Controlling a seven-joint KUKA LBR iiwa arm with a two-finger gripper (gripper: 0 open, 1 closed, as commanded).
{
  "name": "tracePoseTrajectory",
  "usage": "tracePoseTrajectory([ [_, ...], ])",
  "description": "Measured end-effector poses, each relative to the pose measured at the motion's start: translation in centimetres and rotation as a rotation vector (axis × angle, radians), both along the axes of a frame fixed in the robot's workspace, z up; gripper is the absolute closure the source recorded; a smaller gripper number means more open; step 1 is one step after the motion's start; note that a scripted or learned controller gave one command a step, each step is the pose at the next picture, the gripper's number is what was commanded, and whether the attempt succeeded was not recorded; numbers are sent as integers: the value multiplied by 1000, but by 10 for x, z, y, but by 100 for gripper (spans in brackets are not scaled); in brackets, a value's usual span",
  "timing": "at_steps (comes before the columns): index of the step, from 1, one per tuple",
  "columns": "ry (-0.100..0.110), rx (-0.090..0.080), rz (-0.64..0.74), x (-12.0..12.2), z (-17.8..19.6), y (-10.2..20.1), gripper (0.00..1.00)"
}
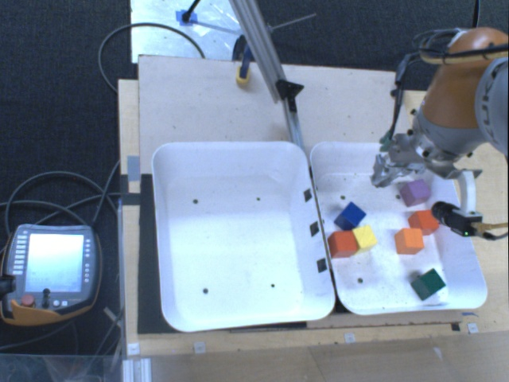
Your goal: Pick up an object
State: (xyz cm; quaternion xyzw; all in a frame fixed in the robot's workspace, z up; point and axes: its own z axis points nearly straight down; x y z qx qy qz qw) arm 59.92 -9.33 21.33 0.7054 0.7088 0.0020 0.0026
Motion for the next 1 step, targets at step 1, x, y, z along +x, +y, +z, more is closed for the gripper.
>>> tracePoseTrajectory([
  [1, 5, 3, 6, -12, 14, 52, 100],
])
